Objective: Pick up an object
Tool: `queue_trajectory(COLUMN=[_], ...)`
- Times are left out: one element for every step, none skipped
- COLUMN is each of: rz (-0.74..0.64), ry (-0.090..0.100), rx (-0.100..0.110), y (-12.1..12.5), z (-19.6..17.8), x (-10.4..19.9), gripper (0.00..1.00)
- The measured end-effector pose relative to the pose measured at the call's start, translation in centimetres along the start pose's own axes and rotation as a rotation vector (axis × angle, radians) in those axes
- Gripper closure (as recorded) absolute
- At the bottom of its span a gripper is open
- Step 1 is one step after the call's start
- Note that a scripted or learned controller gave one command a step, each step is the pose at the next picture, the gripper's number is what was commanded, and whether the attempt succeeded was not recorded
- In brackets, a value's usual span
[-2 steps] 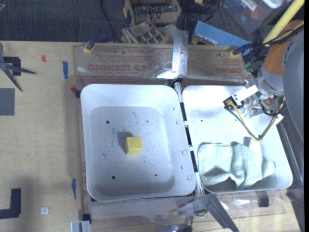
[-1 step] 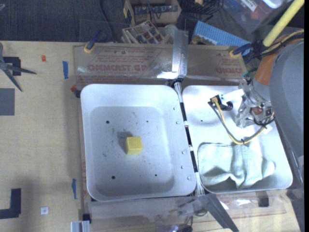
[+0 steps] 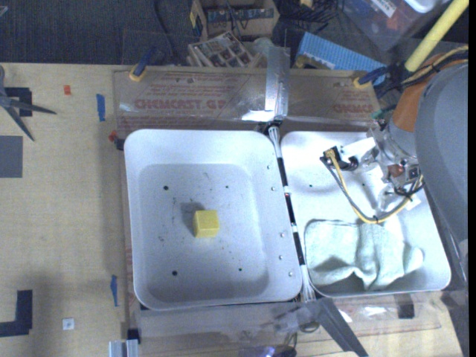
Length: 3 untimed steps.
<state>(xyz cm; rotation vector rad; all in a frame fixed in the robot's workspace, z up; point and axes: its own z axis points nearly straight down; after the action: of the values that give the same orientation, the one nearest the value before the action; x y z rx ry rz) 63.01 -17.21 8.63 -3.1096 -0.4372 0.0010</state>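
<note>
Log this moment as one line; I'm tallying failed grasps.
arm: over right bin | gripper: above white cloth, grasp not visible | yellow block: left bin, untouched

Light wooden bench [image 3: 59,222], seen from above at a slant. Two shallow white bins side by side on it: left bin [image 3: 141,162] and, touching it along the shared edge, right bin [image 3: 305,151]. Behind the left bin, flat clear sheets with red lettering [image 3: 186,95], joined by a strip of silver tape [image 3: 277,80]. Well to the left of the left bin: a dark grey square [image 3: 10,157], small blue tape marks [image 3: 100,107], a small red mark [image 3: 68,90]. Nearer the front corner, still left of that bin, a black L-shaped bracket [image 3: 21,311].
</note>
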Motion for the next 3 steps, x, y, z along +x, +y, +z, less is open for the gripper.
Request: queue_trajectory(rz=[-0.003,-0.006,0.075], ry=[0.002,0.002,0.000], rx=[-0.001,-0.001,0.000], y=[0.0,-0.1,-0.5], z=[-1.2,-2.2,-0.1], x=[0.2,0.2,-0.9], gripper=[1.00,1.00,1.00])
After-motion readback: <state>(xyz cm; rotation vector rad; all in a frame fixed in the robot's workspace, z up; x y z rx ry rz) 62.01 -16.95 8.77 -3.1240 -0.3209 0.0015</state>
